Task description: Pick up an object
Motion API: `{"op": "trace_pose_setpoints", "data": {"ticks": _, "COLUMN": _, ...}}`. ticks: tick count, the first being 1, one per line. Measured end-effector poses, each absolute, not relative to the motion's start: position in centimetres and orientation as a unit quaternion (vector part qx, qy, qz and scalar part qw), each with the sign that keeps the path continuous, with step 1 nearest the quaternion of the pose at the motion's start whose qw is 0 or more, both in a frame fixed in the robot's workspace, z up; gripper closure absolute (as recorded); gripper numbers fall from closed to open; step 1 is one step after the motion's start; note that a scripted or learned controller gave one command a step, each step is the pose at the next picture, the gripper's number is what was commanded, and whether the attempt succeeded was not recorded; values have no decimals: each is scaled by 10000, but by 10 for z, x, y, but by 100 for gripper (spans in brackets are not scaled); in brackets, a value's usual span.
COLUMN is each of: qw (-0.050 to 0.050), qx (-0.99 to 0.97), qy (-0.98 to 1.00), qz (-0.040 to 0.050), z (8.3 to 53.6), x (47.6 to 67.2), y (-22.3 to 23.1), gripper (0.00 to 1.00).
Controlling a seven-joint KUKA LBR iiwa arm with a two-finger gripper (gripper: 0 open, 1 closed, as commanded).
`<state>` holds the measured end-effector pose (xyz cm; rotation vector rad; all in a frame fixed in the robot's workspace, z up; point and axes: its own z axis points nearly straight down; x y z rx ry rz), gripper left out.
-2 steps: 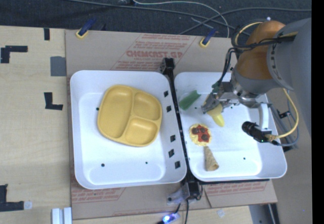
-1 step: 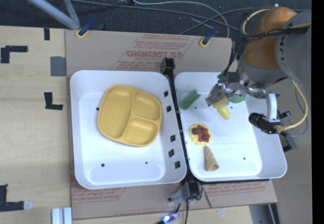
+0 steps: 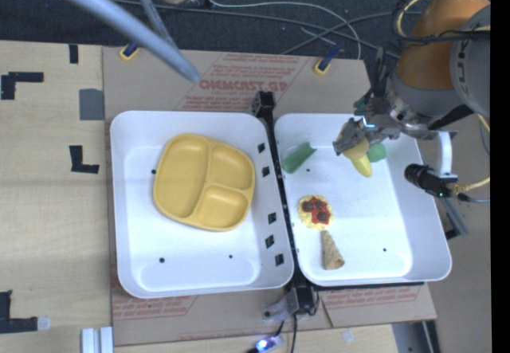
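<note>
My gripper (image 3: 353, 140) hangs over the upper part of the right bin (image 3: 422, 260). Directly below and touching it in the view is a small yellow piece with a green end (image 3: 365, 160); I cannot see whether it is gripped or lying on the bin floor. A green piece (image 3: 299, 157) lies to the left, near the bin's left wall. A round yellow item with red topping (image 3: 315, 211) sits mid-bin. A tan cone (image 3: 331, 251) lies below it, toward the front.
The left bin (image 3: 131, 264) holds a yellow divided plate (image 3: 204, 182). A black clip divider (image 3: 275, 208) runs between the bins. Cables and a grey tube (image 3: 119, 13) cross the back of the bench.
</note>
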<state>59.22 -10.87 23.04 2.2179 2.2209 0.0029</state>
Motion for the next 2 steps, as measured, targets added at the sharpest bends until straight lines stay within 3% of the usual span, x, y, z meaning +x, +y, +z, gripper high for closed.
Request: {"op": "trace_pose_setpoints", "data": {"ticks": 2, "qw": -14, "qx": 7053, "qy": 7090, "qz": -7, "z": 222, "x": 538, "y": -9, "gripper": 100}}
